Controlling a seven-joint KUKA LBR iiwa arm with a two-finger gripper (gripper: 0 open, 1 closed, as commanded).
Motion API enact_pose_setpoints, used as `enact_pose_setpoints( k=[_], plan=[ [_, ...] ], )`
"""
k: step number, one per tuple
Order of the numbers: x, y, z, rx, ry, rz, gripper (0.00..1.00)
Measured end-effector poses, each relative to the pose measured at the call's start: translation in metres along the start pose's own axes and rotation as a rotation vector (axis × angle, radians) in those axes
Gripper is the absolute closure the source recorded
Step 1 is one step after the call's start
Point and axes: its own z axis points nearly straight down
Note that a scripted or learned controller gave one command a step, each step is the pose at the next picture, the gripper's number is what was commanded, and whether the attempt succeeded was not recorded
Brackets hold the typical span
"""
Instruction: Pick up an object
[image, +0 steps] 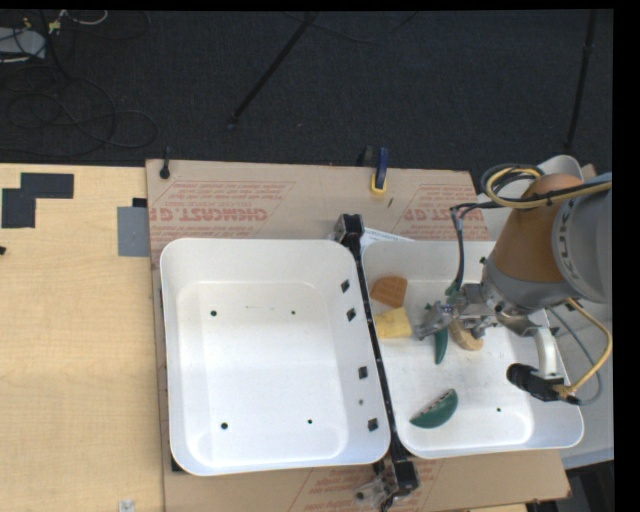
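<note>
My gripper (441, 322) is low in the right bin (480, 425), near its middle, with the arm coming in from the right. A thin dark green piece (440, 346) hangs or lies just below the fingers. A tan round object (467, 337) sits right beside it, under the wrist. To the left of the gripper lie an orange-brown block (389, 291) and a yellow block (392, 323), close to the divider. A teal wedge with dark spots (436, 409) lies nearer the front of the bin.
The left bin (260, 350) is bordered by a black divider with clips (362, 330). Both bins rest on cardboard (250, 205). A black cable end (535, 381) hangs over the right bin's right side. A yellow clamp (379, 182) sits at the cardboard's back edge.
</note>
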Motion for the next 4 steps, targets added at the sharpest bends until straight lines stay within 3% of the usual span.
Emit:
enact_pose_setpoints(
  k=[1,2,3,4],
  plan=[
    [0.020,0.051,-0.002,-0.012,-0.008,-0.004,0.00],
    [-0.006,-0.022,0.000,0.001,-0.001,0.003,0.00],
    [0.038,0.055,-0.003,-0.014,-0.010,-0.005,0.00],
    [0.024,0.028,0.000,-0.003,-0.001,-0.001,0.00]
  ],
)
